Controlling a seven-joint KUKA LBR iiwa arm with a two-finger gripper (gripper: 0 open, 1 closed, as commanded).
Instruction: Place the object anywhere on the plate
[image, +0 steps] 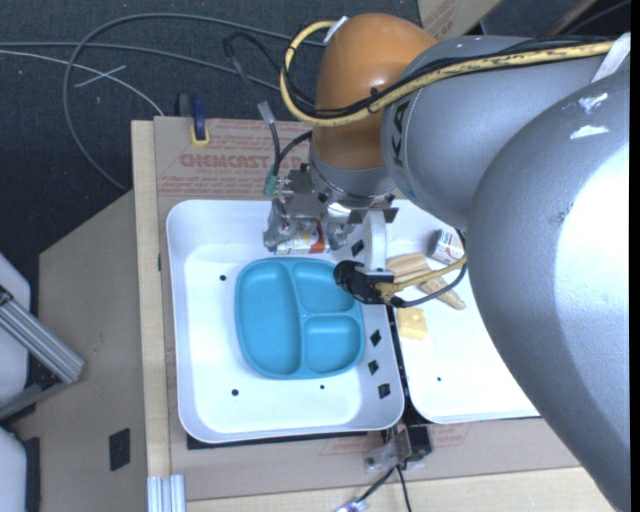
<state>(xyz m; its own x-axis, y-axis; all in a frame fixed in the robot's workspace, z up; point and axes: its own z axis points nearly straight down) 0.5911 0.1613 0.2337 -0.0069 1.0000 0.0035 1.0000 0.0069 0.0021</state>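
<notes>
The left bin (195, 330) is set on a printed cardboard sheet (230, 160) that covers part of the tabletop (90, 310). A blue clamp (198, 120) is fixed at the sheet's far left corner. A blue divided plate (275, 320) is laid in the middle of the left bin, with its compartments facing up.

Just past the plate's far rim, at the far edge of the left bin, the claw (297, 230) is held low and pointed down into the bin. It is carried by the arm (500, 130), which is brought in from the tabletop's right side, passed over the right bin and bent down at the wrist. The orange band (365, 60) is seen directly above the claw. Whether the claw is apart or together cannot be told.

A small white and red object (312, 241) is seen at the claw's lower end, on the side towards the right bin. It is placed off the plate, just beyond the plate's far right corner. Whether it is clamped cannot be told. It is too small and too covered for its long axis or heading to be made out.

In the right bin (470, 395), near the left wall, pale wooden sticks (425, 265) are laid roughly left to right. A small labelled container (446, 243) is seen just beyond them, and a pale yellow block (412, 323) on their near side.
</notes>
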